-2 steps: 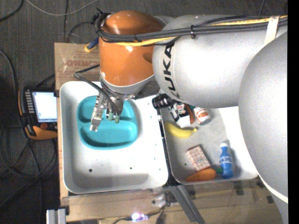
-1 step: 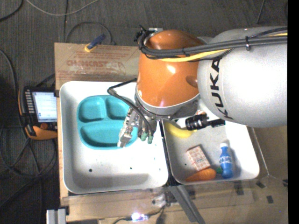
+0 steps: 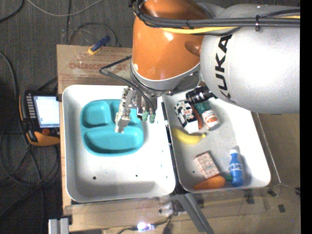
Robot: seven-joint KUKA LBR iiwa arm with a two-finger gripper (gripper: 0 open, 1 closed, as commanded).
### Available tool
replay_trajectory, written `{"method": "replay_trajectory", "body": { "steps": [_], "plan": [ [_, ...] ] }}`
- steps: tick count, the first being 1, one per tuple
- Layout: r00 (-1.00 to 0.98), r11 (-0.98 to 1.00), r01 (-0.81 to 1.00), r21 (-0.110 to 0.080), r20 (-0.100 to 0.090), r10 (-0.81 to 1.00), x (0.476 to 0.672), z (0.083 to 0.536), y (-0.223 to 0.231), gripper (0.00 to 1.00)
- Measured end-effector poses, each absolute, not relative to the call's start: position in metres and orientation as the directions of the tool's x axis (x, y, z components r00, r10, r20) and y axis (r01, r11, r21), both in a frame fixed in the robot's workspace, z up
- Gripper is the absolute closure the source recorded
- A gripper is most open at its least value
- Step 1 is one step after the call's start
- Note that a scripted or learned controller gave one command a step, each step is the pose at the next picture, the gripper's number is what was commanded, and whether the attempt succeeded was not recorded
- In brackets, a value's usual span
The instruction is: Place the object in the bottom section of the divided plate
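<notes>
A teal divided plate (image 3: 105,143) lies in the left bin (image 3: 117,179), with two small sections at its upper side and one long section along its lower side. My gripper (image 3: 125,116) hangs over the plate's right part, above the upper right section and the ridge that borders the long lower section. The arm's orange band and grey body cover the space above it. I cannot make out any object in the gripper from this angle.
The right bin (image 3: 256,145) holds a banana (image 3: 190,138), a black-and-white carton (image 3: 184,113), a small red-labelled bottle (image 3: 210,119), a pink box (image 3: 206,163), a blue bottle (image 3: 235,167) and a carrot (image 3: 210,183). A handheld screen (image 3: 41,112) sits left of the bench.
</notes>
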State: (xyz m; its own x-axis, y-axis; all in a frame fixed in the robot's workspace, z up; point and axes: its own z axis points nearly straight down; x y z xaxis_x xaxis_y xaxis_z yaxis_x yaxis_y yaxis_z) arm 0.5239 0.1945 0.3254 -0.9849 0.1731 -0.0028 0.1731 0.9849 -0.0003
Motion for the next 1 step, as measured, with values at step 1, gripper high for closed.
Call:
{"method": "replay_trajectory", "body": {
  "steps": [1],
  "plan": [
    [-0.995, 0.995, 0.096, -0.001, -0.004, 0.096, 0.58, 0.3679, 0.2199, 1.0]
  ]
}}
